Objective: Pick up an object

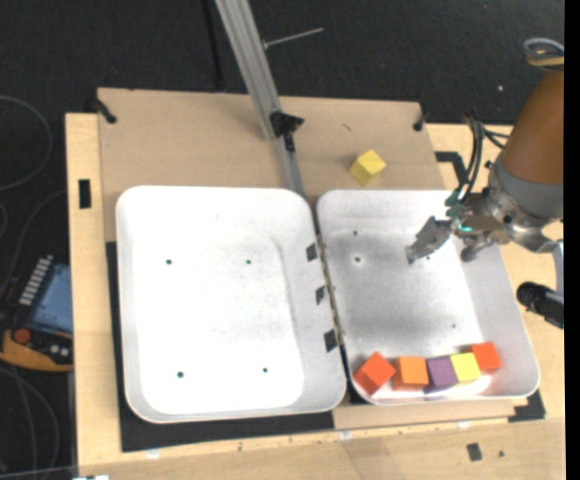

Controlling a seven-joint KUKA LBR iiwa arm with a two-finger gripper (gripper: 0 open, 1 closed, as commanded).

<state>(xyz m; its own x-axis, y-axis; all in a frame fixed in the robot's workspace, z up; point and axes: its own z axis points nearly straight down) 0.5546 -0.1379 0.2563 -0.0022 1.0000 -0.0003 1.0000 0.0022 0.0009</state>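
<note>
Nearest the camera, along the near wall of the right bin [500,298], five small cubes lie in a row, each touching its neighbour: an orange-red cube [375,371] turned slightly out of line at the left end, then an orange cube [412,370], a purple cube [440,372], a yellow cube in the row [466,367], and a second orange-red cube [486,357] at the right end, close to the bin's near right corner. Each cube is a plain, single-coloured block with no marking that can be read. The left bin [220,298] lies just beside the right one, their long rims meeting at a seam with dark clips; its white floor shows only a few dark dots and faint grey speckling. Farther in, over the far half of the right bin, the gripper [422,246] points leftward and down from the grey wrist; its dark fingers appear close together with nothing visible between them, well apart from the row of cubes. The arm [535,158] with its orange band enters from the right. Beyond the bins, a lone yellow cube [367,166] sits on the bare bench board [190,138], near the far rim of the right bin. A slanted metal rail [250,48] crosses the far part of the bench. No brand, label or writing is legible anywhere.
</note>
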